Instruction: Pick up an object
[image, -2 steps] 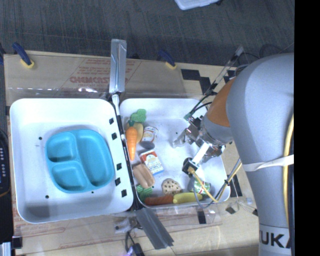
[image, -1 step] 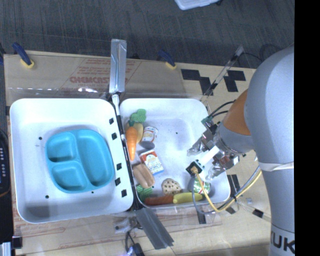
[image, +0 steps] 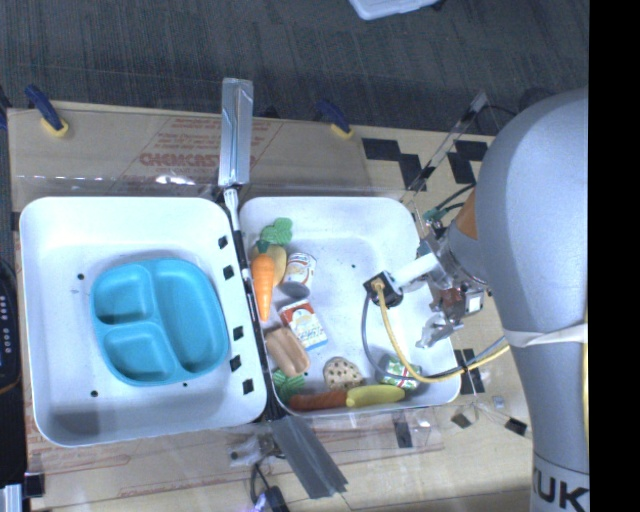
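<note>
The right bin holds several toy foods along its left and front sides. An orange carrot lies beside a small can, with a green leafy piece behind them. A red and white carton, a hot dog, a cookie, a yellow banana and a red sausage lie toward the front. My gripper hangs over the bin's right rim, apart from all these items.
The left bin holds a blue divided plate. A yellow cable loops from the wrist down over the right bin's front right corner, near a green and white packet. A metal divider rises between the bins.
</note>
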